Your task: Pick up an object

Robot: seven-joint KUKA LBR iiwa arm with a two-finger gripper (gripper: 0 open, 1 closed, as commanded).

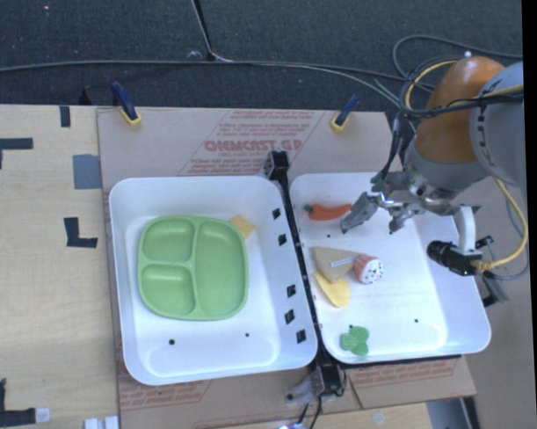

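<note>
My gripper [379, 215] hangs open over the back of the right bin [431, 327], its two dark fingers spread with nothing between them. Just left of it lies an orange carrot [330, 211] near the bin's back wall. In front of the gripper sit a pale wedge [335, 260], a small white and red speckled piece [370, 269] and a yellow piece [334, 291]. A green leafy toy [354, 340] rests near the bin's front edge.
The left bin [203, 361] holds a green divided plate [193, 266] with a small yellow piece [242, 225] at its back right corner. A black divider [292, 261] joins the bins. Cables [503, 254] trail at the right.
</note>
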